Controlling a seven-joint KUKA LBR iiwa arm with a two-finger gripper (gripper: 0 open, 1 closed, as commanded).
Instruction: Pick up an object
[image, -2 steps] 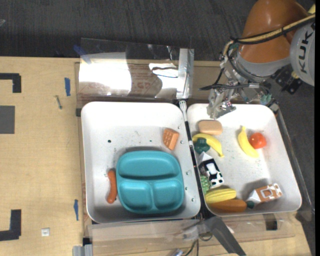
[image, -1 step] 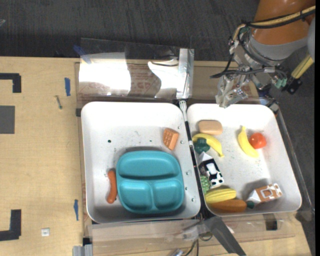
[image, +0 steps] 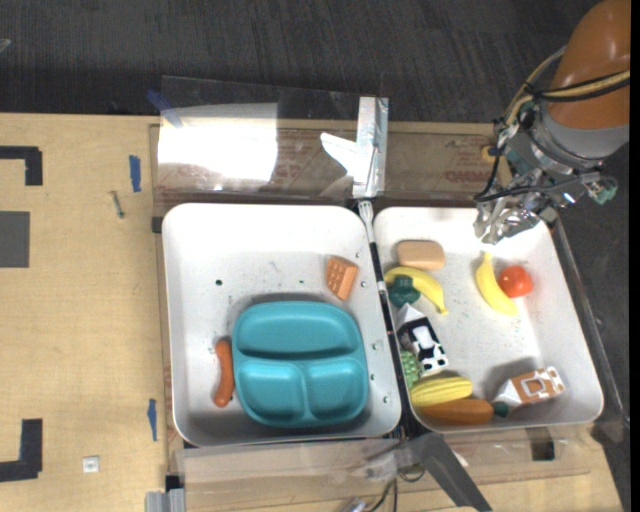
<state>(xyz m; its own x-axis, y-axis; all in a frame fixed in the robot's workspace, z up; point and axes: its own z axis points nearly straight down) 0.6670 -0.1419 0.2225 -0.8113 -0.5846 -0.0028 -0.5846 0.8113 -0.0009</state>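
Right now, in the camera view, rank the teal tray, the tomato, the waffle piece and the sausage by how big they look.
1. teal tray, by far the largest
2. sausage
3. waffle piece
4. tomato
The waffle piece and tomato look close, so their order is unsure.

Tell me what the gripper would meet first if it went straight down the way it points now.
Probably bare floor at the top of the right bin. The gripper hangs over that upper edge, above and apart from the banana and tomato. Depth is hard to judge from this slanted view.
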